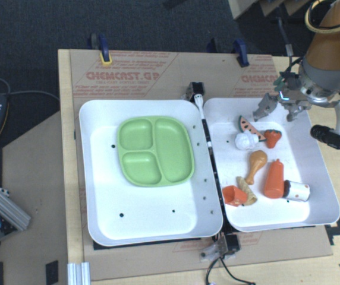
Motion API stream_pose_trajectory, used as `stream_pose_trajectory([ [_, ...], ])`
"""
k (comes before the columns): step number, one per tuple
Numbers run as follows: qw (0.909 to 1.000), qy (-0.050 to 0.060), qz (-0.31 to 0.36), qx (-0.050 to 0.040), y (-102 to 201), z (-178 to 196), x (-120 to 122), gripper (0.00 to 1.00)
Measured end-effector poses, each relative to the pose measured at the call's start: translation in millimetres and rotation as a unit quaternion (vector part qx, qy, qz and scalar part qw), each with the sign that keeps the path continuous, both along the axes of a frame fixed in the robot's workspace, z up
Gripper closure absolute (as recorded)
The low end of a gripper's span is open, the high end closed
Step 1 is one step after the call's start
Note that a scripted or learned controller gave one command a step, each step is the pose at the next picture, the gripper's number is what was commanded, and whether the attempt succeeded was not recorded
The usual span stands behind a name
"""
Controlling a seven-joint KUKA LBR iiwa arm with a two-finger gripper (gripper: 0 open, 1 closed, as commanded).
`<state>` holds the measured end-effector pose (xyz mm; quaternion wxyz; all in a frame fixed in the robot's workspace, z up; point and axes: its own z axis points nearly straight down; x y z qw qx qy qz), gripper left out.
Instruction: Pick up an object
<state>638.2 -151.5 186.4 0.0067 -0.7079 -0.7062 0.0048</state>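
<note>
Sitting side by side on the bench are two shallow white plastic bins. The left bin holds a pale green plastic tray with three compartments, lying flat near its middle. The right bin holds a cluster of small toy foods: a watermelon slice with a red face and green rind, a white round lump touching it, a small orange-red piece with a dark stem just beside that, a tan plastic drumstick, an orange-red bottle-shaped toy, a white cylinder with a black end beside the bottle, and a red-orange piece lying against a beige one near the bin's left wall.

The two-finger gripper hangs over the upper part of the right bin, above and to the right of the watermelon slice. Its grey fingers are spread apart, with nothing between them and touching none of the toys.
</note>
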Motion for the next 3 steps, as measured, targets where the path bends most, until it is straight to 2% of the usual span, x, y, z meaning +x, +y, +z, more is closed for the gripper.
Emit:
stream_pose_trajectory([
  [1,1.0000,-0.008,0.001,-0.0013,0,9,3,0.00],
  [2,1.0000,-0.006,0.002,-0.0008,2,-33,5,0.00],
  [3,0.9999,-0.011,0.002,-0.0028,1,-73,2,0.00],
])
